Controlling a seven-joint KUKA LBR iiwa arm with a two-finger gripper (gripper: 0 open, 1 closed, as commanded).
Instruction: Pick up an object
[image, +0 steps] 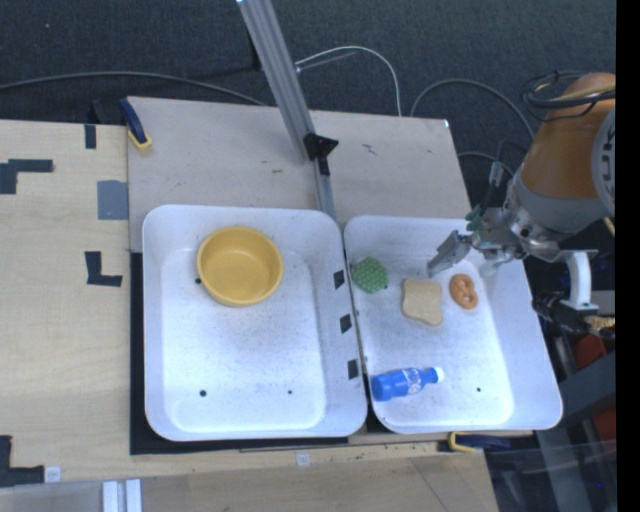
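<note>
End effector (466, 256) open (nothing gripped) above pretzel (463, 291) — blue bottle (405, 382) label unreadable.

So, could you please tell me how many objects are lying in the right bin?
4: a green ball near its left wall, a bread slice mid-bin, a pretzel beside it under the gripper, and a blue bottle in front.

Tool (463, 254) low, fingers spread, arm from right.
</note>
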